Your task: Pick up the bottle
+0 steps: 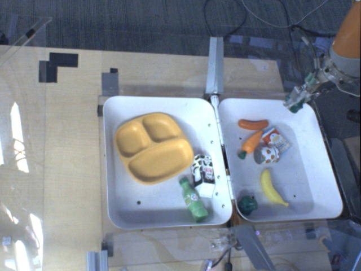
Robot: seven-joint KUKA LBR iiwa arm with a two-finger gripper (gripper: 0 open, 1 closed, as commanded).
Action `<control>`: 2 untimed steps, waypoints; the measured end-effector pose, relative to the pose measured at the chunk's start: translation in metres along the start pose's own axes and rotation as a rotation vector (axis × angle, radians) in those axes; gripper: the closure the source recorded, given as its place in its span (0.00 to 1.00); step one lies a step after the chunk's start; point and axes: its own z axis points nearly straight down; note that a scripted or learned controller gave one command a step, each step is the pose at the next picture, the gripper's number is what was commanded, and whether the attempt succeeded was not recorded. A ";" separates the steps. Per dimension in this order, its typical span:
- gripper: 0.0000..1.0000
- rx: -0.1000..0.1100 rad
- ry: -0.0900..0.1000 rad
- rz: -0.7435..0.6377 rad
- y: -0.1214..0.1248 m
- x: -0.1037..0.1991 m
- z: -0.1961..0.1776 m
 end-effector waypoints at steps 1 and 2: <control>1.00 0.000 0.001 0.026 0.012 0.045 0.009; 1.00 -0.001 0.000 0.012 0.025 0.072 -0.006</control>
